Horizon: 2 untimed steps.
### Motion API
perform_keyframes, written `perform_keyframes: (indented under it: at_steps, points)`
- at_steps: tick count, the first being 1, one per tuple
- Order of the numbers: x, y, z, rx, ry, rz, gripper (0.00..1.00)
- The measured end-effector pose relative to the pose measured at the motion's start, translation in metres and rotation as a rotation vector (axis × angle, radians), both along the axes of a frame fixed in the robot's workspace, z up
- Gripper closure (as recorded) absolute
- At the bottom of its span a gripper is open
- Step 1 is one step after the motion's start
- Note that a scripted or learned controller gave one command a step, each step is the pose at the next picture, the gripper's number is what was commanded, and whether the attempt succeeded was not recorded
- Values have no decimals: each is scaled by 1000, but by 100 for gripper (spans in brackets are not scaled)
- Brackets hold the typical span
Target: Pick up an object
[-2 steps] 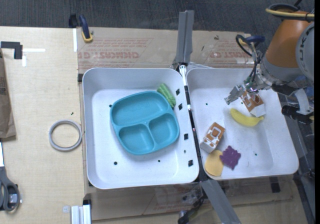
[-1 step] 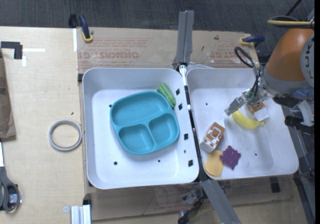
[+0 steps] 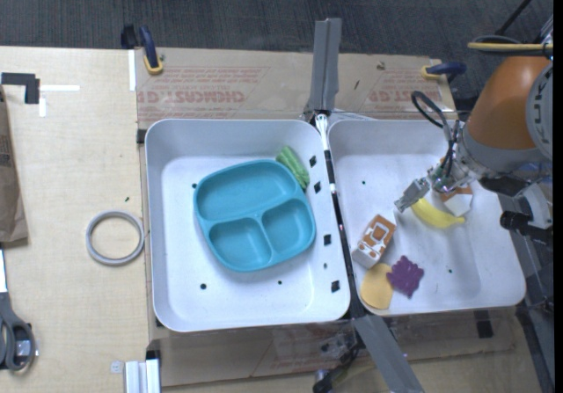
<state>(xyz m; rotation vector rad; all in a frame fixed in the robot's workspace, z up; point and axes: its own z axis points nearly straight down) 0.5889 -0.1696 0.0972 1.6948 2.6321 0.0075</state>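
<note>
1. banana, a small yellow curved plastic toy (image 3: 437, 214), lies in the right white bin (image 3: 493, 290), upper middle, just beside the gripper (image 3: 420, 192).
2. handling guess: light, stiff, smooth skin so a bit slippery; not fragile. best hold looks like across the thick middle of the curve, not the tapered ends.
3. gripper state: cannot tell, tip too small and cluttered to read.
4. nothing visibly held by it; the banana seems to rest on the bin floor, touching or nearly touching the tip.
5. arm pose: grey arm with orange band (image 3: 510, 105) reaches in from the right, wrist bent down into the bin, tool pointing down and toward the bin's centre.
6. other things in the same bin: orange-and-white boxy toy (image 3: 374, 239), purple grape-bunch toy (image 3: 405, 276), flat tan-yellow disc (image 3: 376, 288), all apart from the banana, nearer the front left corner.
7. left bin (image 3: 167, 233) holds a blue three-section plastic tray (image 3: 253, 215) with a green leafy toy (image 3: 294, 166) at its back edge.
</note>
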Motion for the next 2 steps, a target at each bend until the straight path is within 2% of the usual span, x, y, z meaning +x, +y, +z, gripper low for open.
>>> perform_keyframes:
  at_steps: [1, 2]
  points:
    - [-3, 0, 5, 1, 8, -2, 100]
    - [-9, 73, 96, 1, 11, 78, 100]
